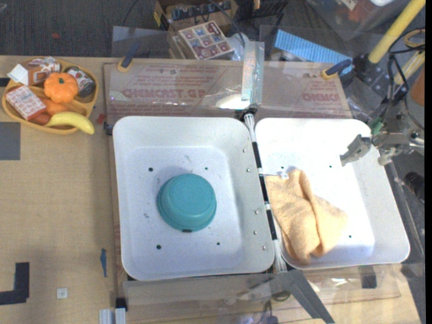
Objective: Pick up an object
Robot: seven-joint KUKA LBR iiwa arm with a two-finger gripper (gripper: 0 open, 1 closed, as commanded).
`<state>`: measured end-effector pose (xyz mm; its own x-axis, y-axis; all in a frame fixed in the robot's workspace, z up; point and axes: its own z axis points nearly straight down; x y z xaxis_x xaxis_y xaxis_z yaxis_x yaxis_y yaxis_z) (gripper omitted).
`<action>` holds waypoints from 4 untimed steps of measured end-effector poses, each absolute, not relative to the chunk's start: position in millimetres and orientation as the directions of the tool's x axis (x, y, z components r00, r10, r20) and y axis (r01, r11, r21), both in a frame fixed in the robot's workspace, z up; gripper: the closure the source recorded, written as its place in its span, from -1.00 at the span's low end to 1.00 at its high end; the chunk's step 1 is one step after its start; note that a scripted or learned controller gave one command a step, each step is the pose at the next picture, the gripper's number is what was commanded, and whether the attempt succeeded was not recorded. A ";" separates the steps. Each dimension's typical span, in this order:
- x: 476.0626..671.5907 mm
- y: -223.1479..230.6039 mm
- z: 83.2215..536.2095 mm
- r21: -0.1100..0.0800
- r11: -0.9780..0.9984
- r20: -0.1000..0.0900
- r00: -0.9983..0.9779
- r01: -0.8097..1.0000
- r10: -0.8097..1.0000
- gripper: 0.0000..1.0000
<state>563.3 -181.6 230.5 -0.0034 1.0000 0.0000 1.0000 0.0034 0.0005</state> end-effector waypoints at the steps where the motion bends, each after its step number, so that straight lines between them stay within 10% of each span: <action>1: 565.3 -138.9 133.6 0.000 -0.083 0.000 0.083 0.997 0.997 -1.00; 2: 579.5 -99.2 88.8 0.008 -0.042 -0.001 0.042 0.999 0.999 -1.00; 3: 580.5 -100.5 99.8 0.012 -0.046 0.000 0.046 0.999 0.999 1.00; 4: 645.2 -82.8 189.0 0.003 0.059 -0.002 -0.059 0.998 0.998 1.00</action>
